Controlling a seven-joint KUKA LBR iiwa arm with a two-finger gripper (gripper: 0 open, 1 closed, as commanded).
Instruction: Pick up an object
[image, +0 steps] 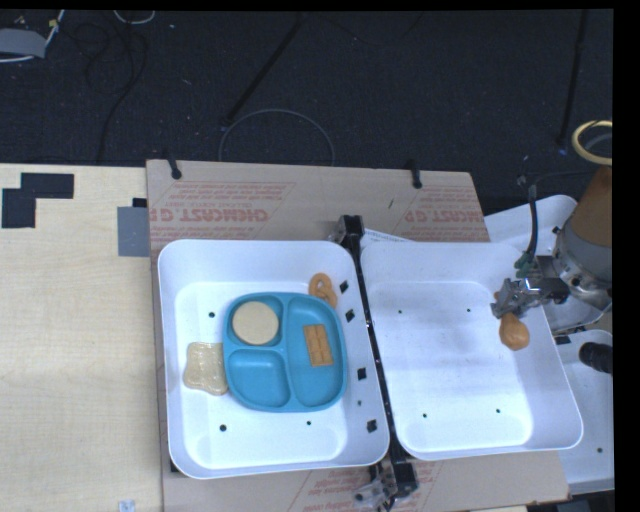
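Nearest the camera, the two white bins are sitting side by side on the surface (80, 350), with a cardboard sheet (300, 200) lying under them. In the left bin (190, 440), a blue divided tray (285, 385) is lying near the middle, carrying a round tan biscuit (254, 323) in one compartment and a rectangular cracker (318, 345) in another. A pale slice of bread (205, 368) is touching the tray's left edge, and a small pretzel-like piece (322, 288) is lying just beyond the tray's far right corner.

In the right bin (440, 420), at its right wall, the pincer (517, 305) is hanging above a small brown rounded object (514, 333), which is sitting directly beneath its tips; whether it is actually gripped cannot be told, and the pincer's state is too small to make out. The grey arm (585, 260) is reaching in from the right.
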